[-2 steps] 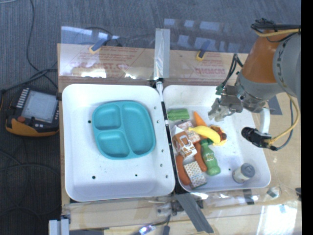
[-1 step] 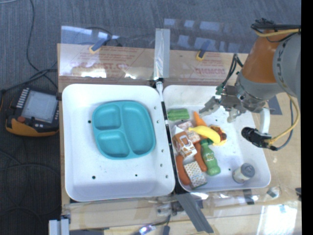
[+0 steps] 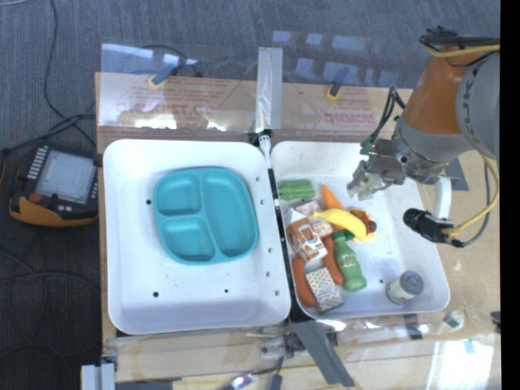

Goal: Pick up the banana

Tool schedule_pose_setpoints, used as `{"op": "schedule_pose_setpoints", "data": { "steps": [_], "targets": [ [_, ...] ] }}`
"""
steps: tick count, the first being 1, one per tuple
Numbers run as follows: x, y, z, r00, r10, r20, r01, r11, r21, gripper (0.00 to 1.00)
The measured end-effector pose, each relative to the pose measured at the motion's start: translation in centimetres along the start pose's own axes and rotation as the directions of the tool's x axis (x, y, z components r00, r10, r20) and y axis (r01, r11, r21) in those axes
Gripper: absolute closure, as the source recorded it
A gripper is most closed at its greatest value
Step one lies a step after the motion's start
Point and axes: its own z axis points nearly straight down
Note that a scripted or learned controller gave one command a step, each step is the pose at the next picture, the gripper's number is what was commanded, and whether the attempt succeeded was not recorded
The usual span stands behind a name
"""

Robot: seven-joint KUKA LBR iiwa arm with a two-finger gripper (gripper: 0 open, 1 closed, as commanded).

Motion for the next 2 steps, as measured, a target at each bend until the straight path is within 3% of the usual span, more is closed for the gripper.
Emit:
{"op": "schedule_pose_setpoints", "data": {
  "steps": [1,2],
  "targets": [
    [0.88,2.48,-10.83,0.974,-0.228,0.007,0.228,0.974,-0.007,1.0],
    [0.87,2.47,-10.82,0.974,-0.228,0.007,0.228,0.974,-0.006,0.0]
  ]
}}
